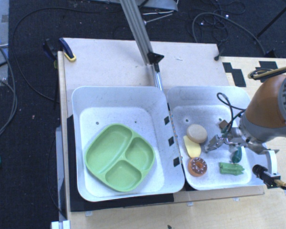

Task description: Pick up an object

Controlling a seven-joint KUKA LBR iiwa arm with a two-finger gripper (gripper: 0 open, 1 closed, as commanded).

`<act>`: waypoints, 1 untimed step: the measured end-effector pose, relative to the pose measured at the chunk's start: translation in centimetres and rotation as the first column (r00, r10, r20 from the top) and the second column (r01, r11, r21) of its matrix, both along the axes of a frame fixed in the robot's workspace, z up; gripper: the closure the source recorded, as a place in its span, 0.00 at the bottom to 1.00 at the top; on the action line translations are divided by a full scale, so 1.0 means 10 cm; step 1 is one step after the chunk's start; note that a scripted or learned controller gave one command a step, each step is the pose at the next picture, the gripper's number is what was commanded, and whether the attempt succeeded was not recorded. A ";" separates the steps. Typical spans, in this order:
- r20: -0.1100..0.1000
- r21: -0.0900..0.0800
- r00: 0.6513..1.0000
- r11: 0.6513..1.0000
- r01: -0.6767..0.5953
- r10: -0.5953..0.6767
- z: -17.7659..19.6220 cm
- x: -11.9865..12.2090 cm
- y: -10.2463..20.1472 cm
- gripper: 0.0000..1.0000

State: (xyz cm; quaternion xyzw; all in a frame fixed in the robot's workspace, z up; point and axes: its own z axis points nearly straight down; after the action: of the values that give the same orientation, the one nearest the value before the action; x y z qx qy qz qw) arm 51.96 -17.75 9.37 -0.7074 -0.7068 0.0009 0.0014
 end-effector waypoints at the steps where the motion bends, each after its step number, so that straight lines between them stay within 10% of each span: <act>1: 0.004 -0.001 1.000 1.000 0.001 -0.001 0.13 0.01 0.00 1.00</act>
State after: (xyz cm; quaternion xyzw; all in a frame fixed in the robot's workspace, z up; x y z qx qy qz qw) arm 52.06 -17.78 10.63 -0.7078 -0.7064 0.0000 -0.0003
